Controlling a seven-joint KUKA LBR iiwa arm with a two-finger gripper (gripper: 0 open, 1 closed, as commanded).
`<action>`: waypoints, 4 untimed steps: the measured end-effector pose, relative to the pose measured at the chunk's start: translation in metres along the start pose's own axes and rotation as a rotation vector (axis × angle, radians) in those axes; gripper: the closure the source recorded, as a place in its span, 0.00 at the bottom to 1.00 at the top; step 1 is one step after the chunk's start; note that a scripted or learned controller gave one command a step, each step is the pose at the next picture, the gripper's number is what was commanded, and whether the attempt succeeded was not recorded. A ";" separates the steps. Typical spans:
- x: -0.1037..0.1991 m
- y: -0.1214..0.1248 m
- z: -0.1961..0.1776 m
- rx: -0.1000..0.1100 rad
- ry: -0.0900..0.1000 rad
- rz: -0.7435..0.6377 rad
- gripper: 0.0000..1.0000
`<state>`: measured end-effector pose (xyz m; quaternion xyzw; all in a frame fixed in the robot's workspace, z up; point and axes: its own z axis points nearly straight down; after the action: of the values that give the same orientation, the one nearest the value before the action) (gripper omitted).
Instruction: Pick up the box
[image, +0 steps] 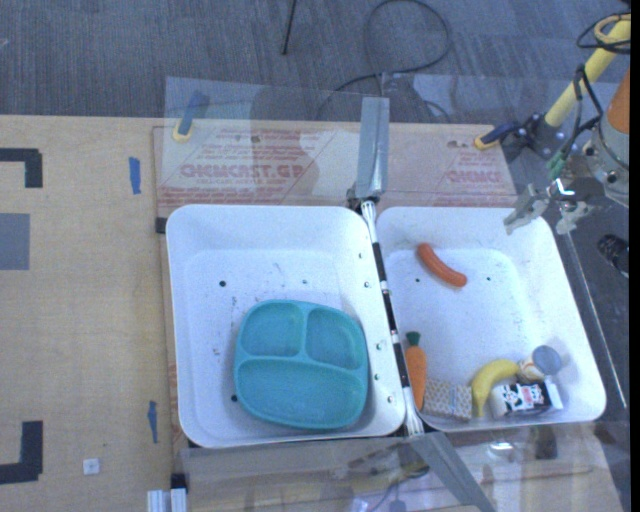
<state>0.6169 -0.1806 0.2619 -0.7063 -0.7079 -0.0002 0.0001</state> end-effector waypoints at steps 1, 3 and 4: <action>-0.005 -0.030 0.149 0.000 -0.001 -0.053 0.00; -0.029 -0.031 0.172 -0.002 0.001 0.011 0.00; -0.026 0.046 0.175 0.001 0.006 0.051 0.00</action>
<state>0.6627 -0.2060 0.0869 -0.7242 -0.6896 -0.0021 0.0028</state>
